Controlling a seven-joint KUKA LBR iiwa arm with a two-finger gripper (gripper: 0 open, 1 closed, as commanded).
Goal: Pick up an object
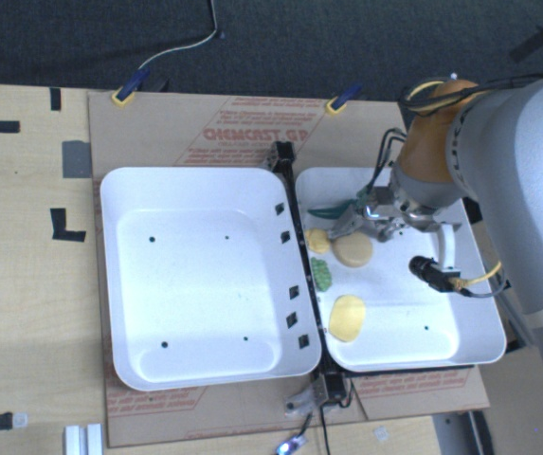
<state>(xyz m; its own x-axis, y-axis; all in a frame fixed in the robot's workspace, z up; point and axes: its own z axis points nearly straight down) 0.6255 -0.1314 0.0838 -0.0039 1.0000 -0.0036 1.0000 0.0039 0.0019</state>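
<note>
Gripper [349,222] low in rt bin [442,344], over tan obj [353,251]; grip state unclear.

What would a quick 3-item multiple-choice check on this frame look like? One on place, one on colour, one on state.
1. Which bin is the gripper over?
A. the left bin
B. the right bin
C. neither, it is off the bench

2. What colour is the small object lying against the right bin's left wall?
A. green
B. red
C. blue

3. How does the yellow object nearest the front of the right bin sit?
A. held up in the air
B. resting on the bin floor, apart from the gripper
C. in the left bin

Answers:
1 B, the arm reaches into the right bin.
2 A, it is plainly green.
3 B, it lies on the floor.
</note>
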